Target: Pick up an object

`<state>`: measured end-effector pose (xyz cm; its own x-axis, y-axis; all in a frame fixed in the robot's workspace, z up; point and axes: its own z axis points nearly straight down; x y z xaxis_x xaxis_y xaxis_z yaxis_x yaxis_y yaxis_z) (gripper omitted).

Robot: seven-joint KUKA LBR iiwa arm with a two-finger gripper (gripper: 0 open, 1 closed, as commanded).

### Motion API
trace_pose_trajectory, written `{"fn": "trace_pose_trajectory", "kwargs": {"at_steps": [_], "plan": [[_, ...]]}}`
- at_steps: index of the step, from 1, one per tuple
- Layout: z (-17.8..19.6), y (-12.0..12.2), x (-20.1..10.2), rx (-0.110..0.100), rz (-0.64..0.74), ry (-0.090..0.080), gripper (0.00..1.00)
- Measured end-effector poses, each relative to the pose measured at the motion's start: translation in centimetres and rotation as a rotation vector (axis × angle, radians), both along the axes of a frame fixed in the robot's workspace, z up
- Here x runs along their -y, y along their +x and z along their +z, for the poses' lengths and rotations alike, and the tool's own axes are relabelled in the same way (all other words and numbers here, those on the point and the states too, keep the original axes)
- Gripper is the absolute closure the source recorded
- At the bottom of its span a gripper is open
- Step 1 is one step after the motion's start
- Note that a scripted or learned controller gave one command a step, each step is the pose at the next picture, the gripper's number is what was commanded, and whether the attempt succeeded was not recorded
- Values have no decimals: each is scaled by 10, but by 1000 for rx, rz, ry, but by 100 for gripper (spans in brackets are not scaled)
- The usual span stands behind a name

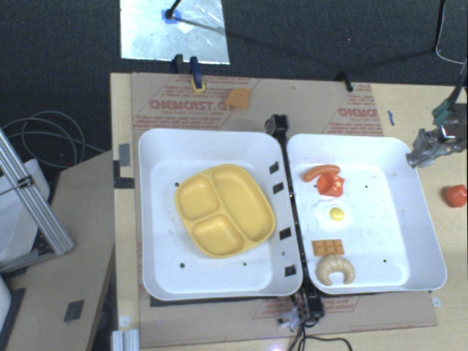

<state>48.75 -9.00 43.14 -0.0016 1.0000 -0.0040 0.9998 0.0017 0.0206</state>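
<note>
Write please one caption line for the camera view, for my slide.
Toy foods lie in the right bin, a yellow divided plate in the left bin, and the gripper hovers at the right bin's far-right corner.

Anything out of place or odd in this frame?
Two pieces lie outside the bins: a small red item on the bench right of the right bin, and an orange-tan piece on the cardboard behind the left bin. Nothing looks spilled or damaged.

A metal sheet (pixel 174 19) lies beyond the bench, grey cables (pixel 45 136) coiled at left.
</note>
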Motion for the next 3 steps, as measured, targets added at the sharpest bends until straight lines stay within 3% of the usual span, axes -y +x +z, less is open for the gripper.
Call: {"fn": "trace_pose_trajectory", "kwargs": {"at_steps": [1,2,3], "plan": [[-9,0,-3,-17,3,3,0],[-168,-2,-17,-32,0,6,0],[-241,-2,-85,-25,8,7,0]]}}
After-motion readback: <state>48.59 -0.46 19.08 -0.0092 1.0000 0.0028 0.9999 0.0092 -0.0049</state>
